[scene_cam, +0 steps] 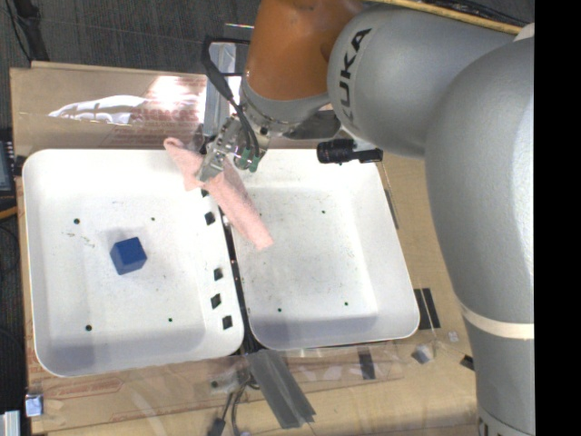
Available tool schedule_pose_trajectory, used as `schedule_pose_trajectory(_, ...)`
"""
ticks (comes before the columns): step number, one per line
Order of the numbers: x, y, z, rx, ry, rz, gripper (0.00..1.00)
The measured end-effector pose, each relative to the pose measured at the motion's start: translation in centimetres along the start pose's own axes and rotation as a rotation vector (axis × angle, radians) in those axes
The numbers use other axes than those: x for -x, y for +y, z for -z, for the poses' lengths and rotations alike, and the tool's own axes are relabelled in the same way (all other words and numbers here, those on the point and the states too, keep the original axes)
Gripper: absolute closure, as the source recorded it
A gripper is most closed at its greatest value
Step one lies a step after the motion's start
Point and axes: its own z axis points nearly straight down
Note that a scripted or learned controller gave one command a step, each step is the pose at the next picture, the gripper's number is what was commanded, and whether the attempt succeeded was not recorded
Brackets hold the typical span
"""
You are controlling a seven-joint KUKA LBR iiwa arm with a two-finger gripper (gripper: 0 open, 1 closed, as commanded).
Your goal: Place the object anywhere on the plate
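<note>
Hanging over the ridge between the two bins, our gripper (pixel 222 157) pinched a limp pink strip (pixel 238 200), its tail draped toward the right bin (pixel 363 243), far from the blue cube (pixel 128 254).

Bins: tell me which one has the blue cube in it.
The left bin holds the blue cube; the right bin doesn't.

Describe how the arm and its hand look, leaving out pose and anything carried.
The arm is bulky, rounded and light grey, with dark "KUKA" lettering on its shell. An orange band wraps the section above the wrist. The hand is small, metallic grey, with a green part beside it. A black fitting juts from the arm's underside.
</note>
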Motion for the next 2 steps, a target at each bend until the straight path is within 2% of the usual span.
schedule_pose_trajectory(1, -3.2, 4.0, 0.9, 0.001, 0.0, 0.403, 1.0)
schedule_pose_trajectory(2, -6.8, 7.9, -0.3, 0.0, 0.001, 0.46, 1.0)
